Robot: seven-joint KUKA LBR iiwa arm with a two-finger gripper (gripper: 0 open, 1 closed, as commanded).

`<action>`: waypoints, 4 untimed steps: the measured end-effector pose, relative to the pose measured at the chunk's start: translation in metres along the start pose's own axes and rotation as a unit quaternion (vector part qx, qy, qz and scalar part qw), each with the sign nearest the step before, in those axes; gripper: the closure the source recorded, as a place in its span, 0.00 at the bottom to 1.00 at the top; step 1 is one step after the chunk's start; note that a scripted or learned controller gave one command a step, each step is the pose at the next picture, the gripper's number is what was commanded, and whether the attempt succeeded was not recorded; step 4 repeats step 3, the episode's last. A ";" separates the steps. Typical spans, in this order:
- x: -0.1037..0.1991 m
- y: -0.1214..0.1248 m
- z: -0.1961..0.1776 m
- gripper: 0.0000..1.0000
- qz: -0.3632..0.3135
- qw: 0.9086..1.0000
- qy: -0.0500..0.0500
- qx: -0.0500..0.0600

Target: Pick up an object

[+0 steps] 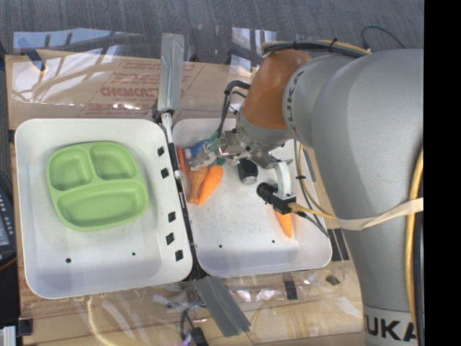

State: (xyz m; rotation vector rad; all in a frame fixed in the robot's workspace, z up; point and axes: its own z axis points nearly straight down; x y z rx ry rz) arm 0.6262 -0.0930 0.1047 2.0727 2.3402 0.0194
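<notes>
Starting from the lower part of the frame, one carrot [286, 223] lies near the right bin's [238, 254] right wall, and two more carrots [204, 184] rest against its left wall. Further up, the gripper [225, 148] hangs low over these two, but whether its jaws are apart or together I cannot tell. Nothing looks lifted, so the picking is not yet done. The green plate [97, 184] sits in the left bin [43, 265].

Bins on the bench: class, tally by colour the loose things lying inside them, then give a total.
Green: 1, the divided plate in the left bin.
Orange: 2, a carrot and another carrot in the right bin.
Total: 3
</notes>
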 end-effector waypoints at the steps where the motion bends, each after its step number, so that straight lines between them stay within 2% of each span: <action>1: 0.004 -0.024 0.015 0.00 -0.020 1.000 0.003 0.013; 2: 0.004 -0.025 0.010 1.00 -0.023 1.000 0.003 0.018; 3: 0.023 0.020 -0.085 1.00 -0.033 0.999 0.002 0.012; 4: 0.023 0.020 -0.085 1.00 -0.033 0.999 0.002 0.012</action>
